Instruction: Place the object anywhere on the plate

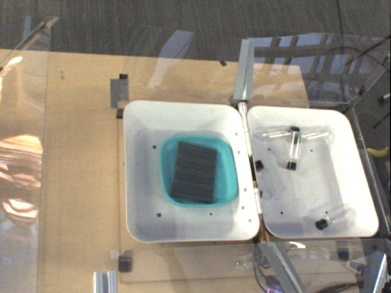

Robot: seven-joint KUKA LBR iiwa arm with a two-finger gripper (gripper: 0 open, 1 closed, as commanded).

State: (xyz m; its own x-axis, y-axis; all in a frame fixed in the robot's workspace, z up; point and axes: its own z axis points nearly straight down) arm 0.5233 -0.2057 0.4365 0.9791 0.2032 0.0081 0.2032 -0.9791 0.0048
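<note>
Two shallow white bins [140, 224] are set on a wooden bench [73, 163]. Within the left bin, a dark ribbed rectangular block [194, 171] is seen lying flat on the teal plate [227, 188]. Clear black-capped tubes [293, 146] are scattered in the right bin.

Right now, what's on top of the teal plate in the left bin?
A dark grey ribbed block lies flat on the teal plate, slightly tilted, inside the left bin. The plate's centre beneath it is covered; its rim shows on all sides.

A dark ribbed block [195, 171] lies on the teal plate [228, 182] in the left bin [139, 163]. Clear black-capped tubes [294, 146] lie scattered in the right bin [342, 188].
</note>
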